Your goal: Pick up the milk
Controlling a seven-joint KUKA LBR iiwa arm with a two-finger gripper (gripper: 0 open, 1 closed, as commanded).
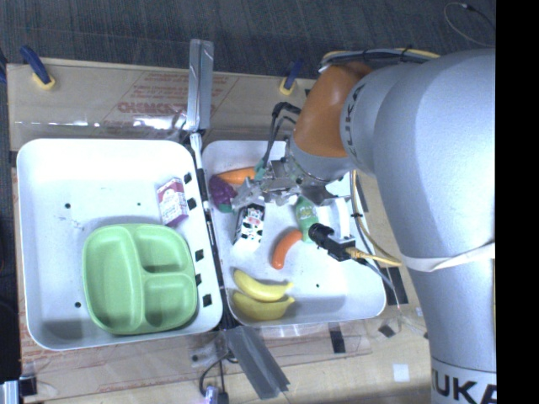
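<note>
White plastic, two shallow bins side by side on the tabletop [101,78]. Left bin [50,183] first: one green divided plate [139,278] sits in its near half, three compartments by my count, and one small red-and-white carton [172,200] lies just beyond the plate's far right corner, close to the wall between the bins.

Over to the right bin [354,297], and it is busier. One purple item [221,192] by the left wall, one orange carrot-like piece [236,176] at the far side, one green bottle-shaped thing [304,215], one orange-red sausage shape [285,248] lying at a slant in the middle, and two yellow bananas [261,296] stacked at the near edge.

The milk [249,225], one small white carton with black patches, lies left of centre, between the purple item and the sausage shape.

The grey arm comes in from the right, orange band showing, and the claw [268,188] hangs low at the far end of the milk, just above it. Whether it is spread or pressed together, I cannot tell from here.
</note>
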